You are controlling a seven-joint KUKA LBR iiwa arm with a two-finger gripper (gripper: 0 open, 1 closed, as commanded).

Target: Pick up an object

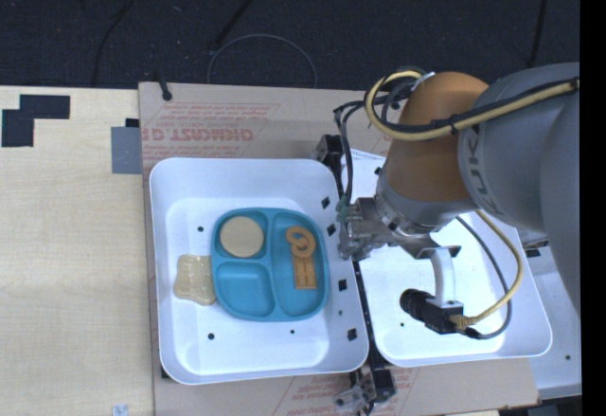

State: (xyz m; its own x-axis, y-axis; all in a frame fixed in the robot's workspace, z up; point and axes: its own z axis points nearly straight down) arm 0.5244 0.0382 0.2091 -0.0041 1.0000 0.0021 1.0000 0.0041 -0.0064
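A blue divided plate (254, 296) lies in the left bin (185, 196). Its upper left compartment holds a round tan disc (240, 236). A tan key-shaped piece (302, 258) lies in its right compartment. Against the plate's left rim rests a pale yellow lumpy object (194, 278). My gripper (352, 236) hangs at the divide between the two bins, just right of the plate, under the grey arm and its orange band (431, 135). The arm's bulk hides what is beneath the gripper.
The right bin (530, 329) sits under the arm. A black plug on a yellow cable (431, 310) hangs over its floor. Cardboard (218, 125) lies under both bins, and the wooden bench (66, 262) stretches to the left.
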